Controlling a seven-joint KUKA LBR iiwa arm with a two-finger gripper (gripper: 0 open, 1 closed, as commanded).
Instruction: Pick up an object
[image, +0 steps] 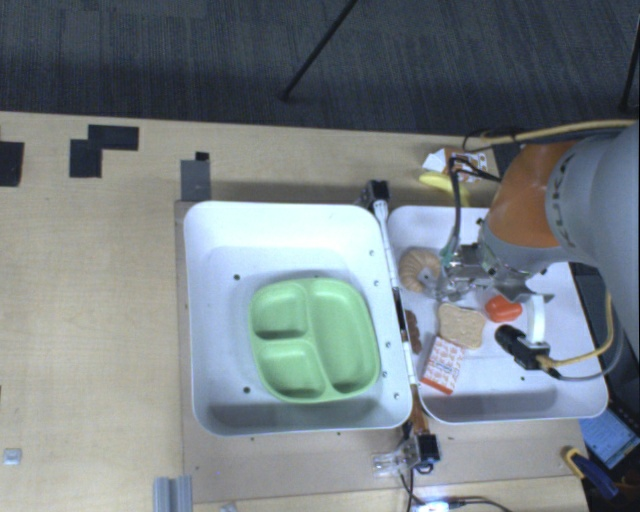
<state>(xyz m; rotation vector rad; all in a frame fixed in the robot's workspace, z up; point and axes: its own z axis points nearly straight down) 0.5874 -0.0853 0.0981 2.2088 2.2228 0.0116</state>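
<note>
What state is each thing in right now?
Tray: upright, compartments bare, in left bin.
Gripper: low in right bin.
Round tan piece: lying beside gripper.
Tan square: lying flat.
Packet: lying flat.
Orange piece: lying loose.

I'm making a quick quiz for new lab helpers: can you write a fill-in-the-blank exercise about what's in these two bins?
1. The green divided tray lies in the ___ bin.
2. The tray has ___ compartments.
3. The gripper hangs over the ___ bin.
4. The small red and white packet lies in the same bin as the ___ object.

Missing words: left; three; right; orange
</note>
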